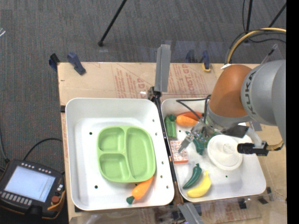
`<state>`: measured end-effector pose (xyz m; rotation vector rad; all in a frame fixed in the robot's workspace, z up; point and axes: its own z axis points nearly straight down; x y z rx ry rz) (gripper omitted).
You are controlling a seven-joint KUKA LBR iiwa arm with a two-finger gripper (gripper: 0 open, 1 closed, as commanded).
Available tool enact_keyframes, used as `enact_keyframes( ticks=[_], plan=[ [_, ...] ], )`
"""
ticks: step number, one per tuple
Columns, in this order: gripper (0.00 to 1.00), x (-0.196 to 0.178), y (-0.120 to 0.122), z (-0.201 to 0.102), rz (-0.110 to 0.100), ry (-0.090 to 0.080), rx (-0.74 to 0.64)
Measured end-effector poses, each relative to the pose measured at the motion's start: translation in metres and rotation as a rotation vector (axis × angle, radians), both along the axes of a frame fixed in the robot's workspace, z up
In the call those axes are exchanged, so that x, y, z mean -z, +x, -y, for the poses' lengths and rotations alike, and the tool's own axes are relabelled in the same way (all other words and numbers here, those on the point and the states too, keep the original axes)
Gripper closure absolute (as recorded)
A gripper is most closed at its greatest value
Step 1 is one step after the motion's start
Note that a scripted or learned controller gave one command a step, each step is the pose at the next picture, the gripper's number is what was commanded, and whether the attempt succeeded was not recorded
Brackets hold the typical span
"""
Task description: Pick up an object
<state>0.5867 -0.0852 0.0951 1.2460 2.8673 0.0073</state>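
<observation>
My gripper (192,141) hangs low over the middle of the right bin (254,181), below the arm's orange band. It sits just right of a small red and white box (179,153) and left of a white round dish (225,151). A dark teal item (201,146) lies right against the gripper's lower side; whether it is held is unclear. An orange carrot (187,120) and a green block (170,125) lie just behind the gripper. A dark green pepper (193,176) and a yellow banana (201,187) lie near the front.
The left bin (77,171) holds a light green divided plate (126,154) and an orange carrot (140,190) at its front edge. A grey post (162,71) stands behind the wall between the bins. A handheld control unit (30,185) rests on the floor at the left.
</observation>
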Motion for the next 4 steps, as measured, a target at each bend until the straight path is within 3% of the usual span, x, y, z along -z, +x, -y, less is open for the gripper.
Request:
enact_keyframes(
  ticks=[1, 2, 3, 4],
  plan=[
    [0.00, 0.002, 0.053, 0.009, -0.025, 0.005, 0.032],
    [0.00, 0.000, 0.027, 0.012, 0.000, 0.003, 0.122],
    [1.00, -0.011, 0.028, 0.009, -0.004, 0.006, 0.113],
    [1.00, -0.094, -0.031, -0.065, -0.014, 0.008, 0.489]
  ],
)
